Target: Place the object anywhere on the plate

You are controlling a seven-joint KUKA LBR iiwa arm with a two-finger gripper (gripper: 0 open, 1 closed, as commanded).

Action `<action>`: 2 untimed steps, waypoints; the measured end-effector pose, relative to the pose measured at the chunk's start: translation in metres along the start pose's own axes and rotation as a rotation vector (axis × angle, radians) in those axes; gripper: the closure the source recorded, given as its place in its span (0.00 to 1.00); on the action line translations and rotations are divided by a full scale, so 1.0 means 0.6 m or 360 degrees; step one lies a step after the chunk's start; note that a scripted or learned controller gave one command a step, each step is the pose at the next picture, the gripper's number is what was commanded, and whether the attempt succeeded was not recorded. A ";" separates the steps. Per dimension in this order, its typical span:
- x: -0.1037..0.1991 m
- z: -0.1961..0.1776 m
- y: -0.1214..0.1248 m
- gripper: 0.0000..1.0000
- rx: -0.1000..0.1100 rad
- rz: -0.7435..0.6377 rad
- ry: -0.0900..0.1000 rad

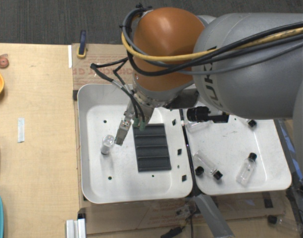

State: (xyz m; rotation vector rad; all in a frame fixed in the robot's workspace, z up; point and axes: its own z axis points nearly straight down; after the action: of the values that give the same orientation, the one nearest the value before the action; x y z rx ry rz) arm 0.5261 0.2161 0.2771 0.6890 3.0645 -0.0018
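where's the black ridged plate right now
In the camera view, the black ridged plate lies in the left bin, just right of the pincer and a small clear vial.

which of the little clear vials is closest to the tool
The vial in the left bin, just left of the tool and the black plate. The other vials lie in the right bin.

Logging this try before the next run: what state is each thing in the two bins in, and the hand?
hand: low over the left bin, beside the left vial, nothing seen held.
left vial: lying in the left bin.
black ridged plate: flat in the left bin, bare.
capped vials: lying in the right bin.
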 end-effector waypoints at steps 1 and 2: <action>-0.002 -0.014 0.000 1.00 0.0001 0.0002 -0.0001; 0.052 -0.039 -0.060 1.00 0.0000 -0.0292 0.0001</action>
State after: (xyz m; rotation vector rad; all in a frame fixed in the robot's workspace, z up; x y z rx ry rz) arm 0.4824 0.1972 0.3007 0.4059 3.1156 -0.0021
